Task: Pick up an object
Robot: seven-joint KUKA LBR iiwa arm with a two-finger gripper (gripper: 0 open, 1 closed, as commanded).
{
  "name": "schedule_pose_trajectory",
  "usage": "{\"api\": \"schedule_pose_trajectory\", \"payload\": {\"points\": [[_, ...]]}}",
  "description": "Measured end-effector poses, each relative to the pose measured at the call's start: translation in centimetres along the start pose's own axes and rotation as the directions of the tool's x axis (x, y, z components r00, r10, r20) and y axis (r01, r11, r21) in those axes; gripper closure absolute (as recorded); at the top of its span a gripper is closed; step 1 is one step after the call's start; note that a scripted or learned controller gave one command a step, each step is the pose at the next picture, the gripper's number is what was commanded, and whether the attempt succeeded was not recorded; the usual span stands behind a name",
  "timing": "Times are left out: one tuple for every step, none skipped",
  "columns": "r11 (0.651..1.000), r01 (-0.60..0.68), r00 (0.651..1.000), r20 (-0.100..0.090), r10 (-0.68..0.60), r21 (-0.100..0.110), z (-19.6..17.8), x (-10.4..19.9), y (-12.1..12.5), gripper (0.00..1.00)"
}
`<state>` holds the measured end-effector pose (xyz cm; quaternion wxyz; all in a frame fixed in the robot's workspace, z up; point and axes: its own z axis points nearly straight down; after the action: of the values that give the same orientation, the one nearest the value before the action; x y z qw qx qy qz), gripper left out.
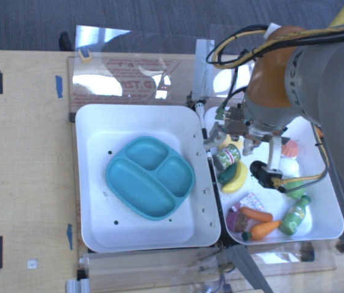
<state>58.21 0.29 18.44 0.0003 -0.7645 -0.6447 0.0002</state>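
Observation:
My gripper [232, 140] hangs over the near-left part of the right bin [327, 221], at the end of the grey arm with the orange band. Just below it, touching or nearly touching, lies a small green can [227, 157]. The can rests against a yellow banana [238, 177] and a dark green piece [225, 174]. Toward the front of the bin lie two orange carrots [258, 214] [266, 229], a purple item [235, 219] and a green bottle [294, 217]. A pink and white item [290, 150] sits at the right, partly behind the arm.
The left bin [93, 163] holds a teal divided plate [150, 177]. The wall between the two bins [207, 163] runs just left of the gripper. Black and yellow cables [294, 179] loop from the wrist over the right bin. A clear panel [129, 72] stands behind the bins.

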Motion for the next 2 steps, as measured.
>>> {"api": "schedule_pose_trajectory", "payload": {"points": [[0.999,-0.044,0.999,0.002,0.044,0.002,0.0,-7.1,-0.4,0.00],[0.999,-0.049,0.999,0.000,0.049,-0.001,0.0,-4.8,0.0,0.00]]}}
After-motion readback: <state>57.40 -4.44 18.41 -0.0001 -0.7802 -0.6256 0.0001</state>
